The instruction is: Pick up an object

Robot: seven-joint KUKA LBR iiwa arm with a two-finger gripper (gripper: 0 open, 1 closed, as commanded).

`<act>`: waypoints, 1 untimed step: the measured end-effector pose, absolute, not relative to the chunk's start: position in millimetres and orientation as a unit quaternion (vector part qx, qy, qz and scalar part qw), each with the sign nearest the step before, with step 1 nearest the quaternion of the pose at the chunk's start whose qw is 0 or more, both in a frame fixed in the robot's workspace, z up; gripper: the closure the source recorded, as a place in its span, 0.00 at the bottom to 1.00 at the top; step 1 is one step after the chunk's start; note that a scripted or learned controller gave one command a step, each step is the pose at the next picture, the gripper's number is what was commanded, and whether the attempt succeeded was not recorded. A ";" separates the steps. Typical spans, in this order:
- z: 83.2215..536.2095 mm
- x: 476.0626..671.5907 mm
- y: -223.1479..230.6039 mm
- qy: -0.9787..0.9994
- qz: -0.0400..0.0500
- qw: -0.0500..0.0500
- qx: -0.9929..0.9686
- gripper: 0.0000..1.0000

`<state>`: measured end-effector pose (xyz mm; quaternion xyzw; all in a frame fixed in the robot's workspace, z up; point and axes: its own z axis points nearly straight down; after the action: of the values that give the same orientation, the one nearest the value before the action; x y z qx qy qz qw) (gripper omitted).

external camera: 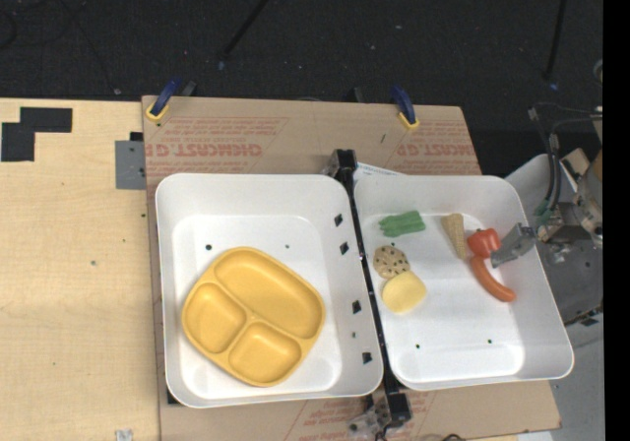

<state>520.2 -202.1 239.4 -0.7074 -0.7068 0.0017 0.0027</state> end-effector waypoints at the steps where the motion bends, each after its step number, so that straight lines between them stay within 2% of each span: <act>1: 242.2 521.3 -202.2 -0.707 0.000 0.000 -0.707 0.00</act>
<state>521.3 -202.2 242.2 -0.7072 -0.7070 0.0002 0.0002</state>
